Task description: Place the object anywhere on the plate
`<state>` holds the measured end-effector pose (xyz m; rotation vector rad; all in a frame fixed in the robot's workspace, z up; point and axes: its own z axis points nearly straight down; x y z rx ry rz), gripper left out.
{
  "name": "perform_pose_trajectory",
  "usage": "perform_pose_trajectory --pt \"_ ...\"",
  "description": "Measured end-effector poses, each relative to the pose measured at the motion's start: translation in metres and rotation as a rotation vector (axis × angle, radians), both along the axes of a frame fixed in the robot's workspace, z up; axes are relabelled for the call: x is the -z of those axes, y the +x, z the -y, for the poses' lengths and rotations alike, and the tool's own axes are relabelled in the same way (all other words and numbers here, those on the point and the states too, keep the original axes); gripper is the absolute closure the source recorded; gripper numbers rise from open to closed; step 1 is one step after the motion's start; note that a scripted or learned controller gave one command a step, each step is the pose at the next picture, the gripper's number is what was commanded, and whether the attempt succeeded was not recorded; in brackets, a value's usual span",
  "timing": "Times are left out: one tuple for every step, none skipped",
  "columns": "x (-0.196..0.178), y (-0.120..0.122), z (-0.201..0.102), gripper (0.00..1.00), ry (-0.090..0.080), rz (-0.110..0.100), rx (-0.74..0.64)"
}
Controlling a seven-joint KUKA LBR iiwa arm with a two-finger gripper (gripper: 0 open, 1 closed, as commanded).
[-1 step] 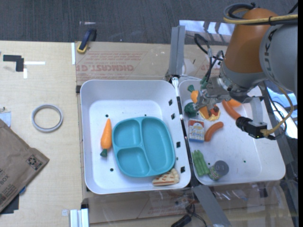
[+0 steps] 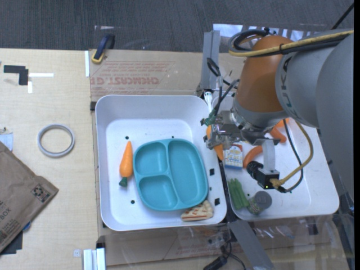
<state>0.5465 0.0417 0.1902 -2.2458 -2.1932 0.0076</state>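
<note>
Plate (image 2: 171,173): teal, three compartments, lies flat in left bin (image 2: 112,151), roughly central, slightly toward that bin's near-right. Nothing on plate. Carrot (image 2: 126,162): orange w/ green stub, lies on bin floor just left of plate, apart from its rim, long axis running near-to-far. Waffle-like wedge (image 2: 197,211), tan, sits at plate's near-right corner, touching or overlapping the rim — cannot tell which. Right bin (image 2: 315,201) lies right of plate, across the shared bin walls. Arm (image 2: 281,77), grey w/ orange band, hangs over right bin's far-left part, right of plate. Gripper (image 2: 216,134) sits low beside the dividing walls, just right of plate's far-right corner; whether it is apart, together or clamped on anything cannot be told — wrist and cables block it. Small white carton (image 2: 233,155) w/ printed label lies just below gripper, right of plate. Orange pieces (image 2: 278,129) show near wrist, partly hidden. Green pod-like item (image 2: 238,193) and a dark round item (image 2: 260,202) lie right of plate's near-right corner. Tape ring (image 2: 56,140) on bench, well left of plate.
</note>
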Motion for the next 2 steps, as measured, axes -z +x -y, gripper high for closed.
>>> perform_pose_trajectory --pt "0.000 0.000 0.000 0.00 0.000 0.000 0.001" --pt "-0.056 -0.042 0.006 0.00 0.000 0.003 0.017"
